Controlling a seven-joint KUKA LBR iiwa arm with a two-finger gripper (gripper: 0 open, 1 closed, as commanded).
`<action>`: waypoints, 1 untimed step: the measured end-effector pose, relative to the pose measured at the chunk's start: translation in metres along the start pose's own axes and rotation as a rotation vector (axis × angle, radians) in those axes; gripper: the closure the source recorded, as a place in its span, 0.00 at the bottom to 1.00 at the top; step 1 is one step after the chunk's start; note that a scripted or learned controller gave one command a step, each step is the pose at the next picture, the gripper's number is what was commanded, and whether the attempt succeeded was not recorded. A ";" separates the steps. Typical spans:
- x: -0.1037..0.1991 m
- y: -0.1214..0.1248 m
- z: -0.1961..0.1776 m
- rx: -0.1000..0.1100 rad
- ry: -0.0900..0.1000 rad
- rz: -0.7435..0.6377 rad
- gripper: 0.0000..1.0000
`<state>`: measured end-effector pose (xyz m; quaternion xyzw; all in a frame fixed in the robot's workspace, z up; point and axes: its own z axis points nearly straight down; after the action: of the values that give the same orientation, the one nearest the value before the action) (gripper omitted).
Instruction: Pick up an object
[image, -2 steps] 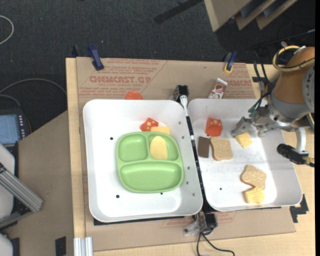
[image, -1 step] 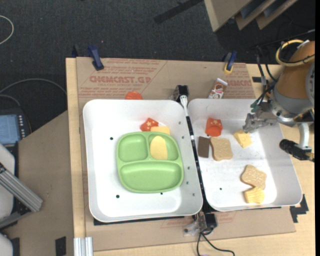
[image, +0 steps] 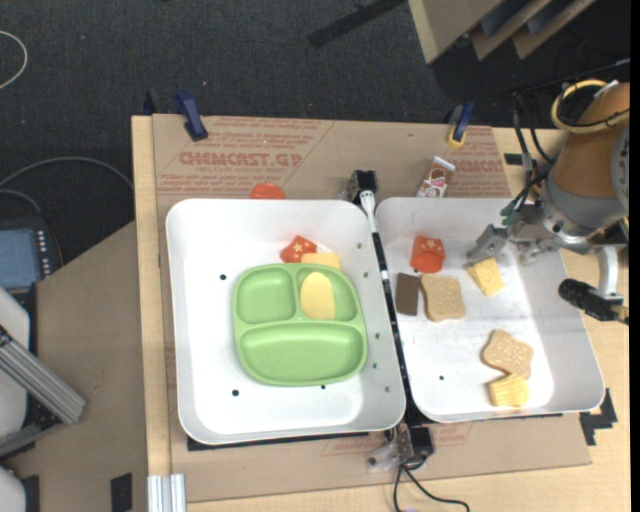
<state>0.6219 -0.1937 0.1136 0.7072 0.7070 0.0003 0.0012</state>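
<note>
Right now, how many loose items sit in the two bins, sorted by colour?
Green: 1, the divided plate
Red: 2, one by the plate, one in the right bin
Yellow: 4, at
Tan: 2, at and
Brown: 1, at
Total: 10

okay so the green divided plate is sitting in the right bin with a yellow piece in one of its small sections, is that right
Not quite. The green divided plate sits in the left bin, not the right one, as the camera view shows. The rest holds: a yellow piece lies in one of its small sections.
</note>
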 end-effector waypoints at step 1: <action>-0.004 -0.011 0.031 0.007 0.003 0.000 0.00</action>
<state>0.6113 -0.1973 0.0829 0.7072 0.7070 -0.0013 -0.0023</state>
